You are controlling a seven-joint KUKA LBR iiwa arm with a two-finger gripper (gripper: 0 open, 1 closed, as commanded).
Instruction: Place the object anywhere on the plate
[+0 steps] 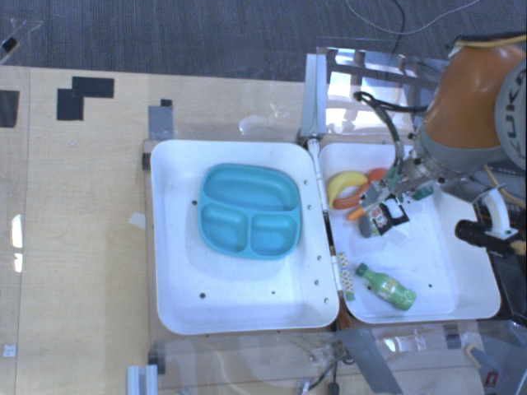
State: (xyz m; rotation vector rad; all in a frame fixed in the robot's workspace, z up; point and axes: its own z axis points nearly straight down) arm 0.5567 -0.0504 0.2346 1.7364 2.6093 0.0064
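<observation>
Right now the grey arm with its orange band (478, 97) reaches in over the right-hand shallow white bin (461, 290), and its tool (385, 208) hangs low in the upper left part of that bin, in among a small huddle of things. How it is set I cannot tell from here; the tip is a dark jumble mixed up with what lies under it, and nothing can be seen clearly gripped.

Just beside the tool, to its left, lies one yellow banana-shaped toy (346, 184), curved and close against the bin's left wall. One orange curved piece (362, 206) lies right under the banana and runs toward the tool, touching or nearly touching it. One small black-and-white block (387, 219) sits directly at the tool's tip; I cannot tell whether it belongs to the tool or is a loose thing.

Well apart from all that, near the front of the same bin, one green plastic bottle with a white cap (385, 287) lies on its side, tilted.

The left-hand shallow white bin (177, 303) carries one light blue plastic plate with three compartments (249, 210), set near its middle. Both bins, two in all, sit side by side on the pale wooden table (74, 245).
</observation>
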